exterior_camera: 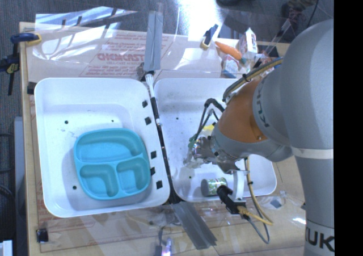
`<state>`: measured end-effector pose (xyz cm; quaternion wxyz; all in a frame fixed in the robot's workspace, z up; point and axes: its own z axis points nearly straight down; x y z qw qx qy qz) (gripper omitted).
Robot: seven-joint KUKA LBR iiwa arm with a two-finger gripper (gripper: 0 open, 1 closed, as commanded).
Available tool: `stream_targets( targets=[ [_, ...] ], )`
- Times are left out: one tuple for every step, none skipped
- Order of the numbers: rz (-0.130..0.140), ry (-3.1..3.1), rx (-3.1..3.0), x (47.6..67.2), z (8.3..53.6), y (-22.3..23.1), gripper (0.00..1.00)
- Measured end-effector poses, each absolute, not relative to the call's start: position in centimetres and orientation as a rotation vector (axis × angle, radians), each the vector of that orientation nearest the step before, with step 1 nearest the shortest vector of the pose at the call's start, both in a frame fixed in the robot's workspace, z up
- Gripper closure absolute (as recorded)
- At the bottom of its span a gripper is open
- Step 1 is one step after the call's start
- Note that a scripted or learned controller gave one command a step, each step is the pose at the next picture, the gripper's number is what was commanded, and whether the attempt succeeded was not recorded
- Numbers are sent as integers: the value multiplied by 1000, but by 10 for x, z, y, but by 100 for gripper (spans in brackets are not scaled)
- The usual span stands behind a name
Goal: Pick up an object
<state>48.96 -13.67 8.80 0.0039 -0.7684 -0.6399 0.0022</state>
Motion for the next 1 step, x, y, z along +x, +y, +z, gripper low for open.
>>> stream_targets(
  targets=[
    [6,-2183,-2253,477,218,-121,100]
  ],
)
